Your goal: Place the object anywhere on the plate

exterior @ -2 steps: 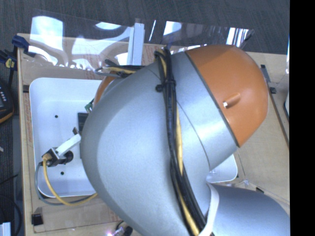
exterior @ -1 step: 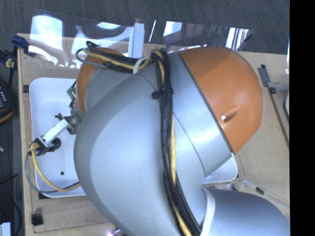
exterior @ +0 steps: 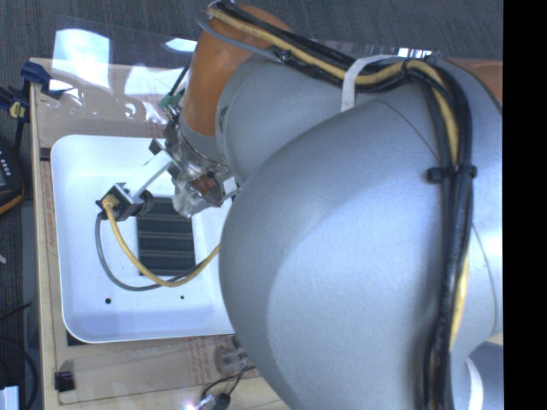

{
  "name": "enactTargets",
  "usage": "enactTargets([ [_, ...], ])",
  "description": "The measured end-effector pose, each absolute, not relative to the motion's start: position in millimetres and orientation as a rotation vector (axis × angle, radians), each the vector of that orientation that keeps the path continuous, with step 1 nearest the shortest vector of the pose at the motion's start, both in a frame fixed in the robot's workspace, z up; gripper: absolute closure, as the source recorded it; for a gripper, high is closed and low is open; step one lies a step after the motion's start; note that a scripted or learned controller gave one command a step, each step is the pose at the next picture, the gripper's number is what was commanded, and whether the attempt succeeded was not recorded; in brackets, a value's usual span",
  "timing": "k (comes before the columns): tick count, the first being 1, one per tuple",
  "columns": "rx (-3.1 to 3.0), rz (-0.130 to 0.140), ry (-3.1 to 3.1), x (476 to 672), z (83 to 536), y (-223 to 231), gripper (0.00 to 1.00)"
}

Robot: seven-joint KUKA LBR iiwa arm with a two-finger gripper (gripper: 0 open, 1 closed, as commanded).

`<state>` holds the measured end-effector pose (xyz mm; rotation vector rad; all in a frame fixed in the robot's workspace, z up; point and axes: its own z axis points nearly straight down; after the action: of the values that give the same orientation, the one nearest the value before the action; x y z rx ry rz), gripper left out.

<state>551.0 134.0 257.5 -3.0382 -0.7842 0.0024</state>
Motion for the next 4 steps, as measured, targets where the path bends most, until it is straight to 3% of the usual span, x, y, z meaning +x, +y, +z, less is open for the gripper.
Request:
enactTargets([
  [1, -3.038, 0.006, -0.784, 550.7, 256.7, 133.9, 0.00],
  [2, -3.033, 0.010, -0.797, 550.3, 264.9, 136.4, 1.00],
  [3, -3.123, -0.002, -0.353, 606.5, 267.7, 71.5, 1.00],
  [4, -3.099, 0.007, -0.525, 638.3, 177.3, 156.2, 1.00],
])
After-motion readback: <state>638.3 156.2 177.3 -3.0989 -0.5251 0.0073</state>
